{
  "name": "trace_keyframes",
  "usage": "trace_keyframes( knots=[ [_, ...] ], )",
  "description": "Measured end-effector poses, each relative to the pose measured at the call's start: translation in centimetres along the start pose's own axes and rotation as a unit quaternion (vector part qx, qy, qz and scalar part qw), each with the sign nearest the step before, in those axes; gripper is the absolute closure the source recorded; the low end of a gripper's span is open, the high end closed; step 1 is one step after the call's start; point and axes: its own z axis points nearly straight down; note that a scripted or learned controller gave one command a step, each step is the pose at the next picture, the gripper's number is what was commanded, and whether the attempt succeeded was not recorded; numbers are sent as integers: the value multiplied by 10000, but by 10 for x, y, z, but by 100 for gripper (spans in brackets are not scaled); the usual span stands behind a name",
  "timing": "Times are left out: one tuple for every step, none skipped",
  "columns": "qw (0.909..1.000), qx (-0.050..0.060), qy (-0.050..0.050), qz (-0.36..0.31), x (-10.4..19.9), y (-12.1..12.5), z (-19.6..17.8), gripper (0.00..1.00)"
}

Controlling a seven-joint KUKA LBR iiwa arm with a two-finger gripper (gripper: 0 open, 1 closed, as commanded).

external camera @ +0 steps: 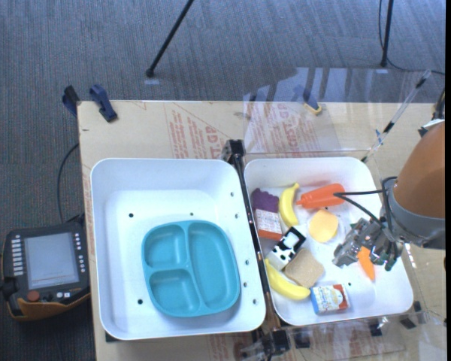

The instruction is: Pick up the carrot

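Gripper (pixel 368 250) low in the right bin (pixel 391 299), near its right wall, with the carrot (pixel 321 195) well apart at the bin's far side.
Its grip cannot be judged, nor whether the small orange piece (pixel 367 265) beside it is held; the pick looks not yet made, and the next move calls for travelling up-left over the carrot and closing across its narrow width. The right bin also holds two bananas (pixel 288 204), a yellow round (pixel 323 226), bread (pixel 305 268), a small carton (pixel 330 298) and a black-and-white toy (pixel 288 247); the left bin (pixel 105 201) holds a blue tray (pixel 233 292).
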Motion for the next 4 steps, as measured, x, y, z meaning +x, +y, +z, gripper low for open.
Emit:
trace_keyframes(
  knots=[
    [10000, -7, 2, 34, 47, 62, -14, 100],
    [9840, -1, -26, -1782, -10, -8, -86, 100],
    [9858, 11, 65, -1676, 4, -1, 41, 100],
    [9788, -10, -9, -2048, 33, 49, -1, 100]
  ],
)
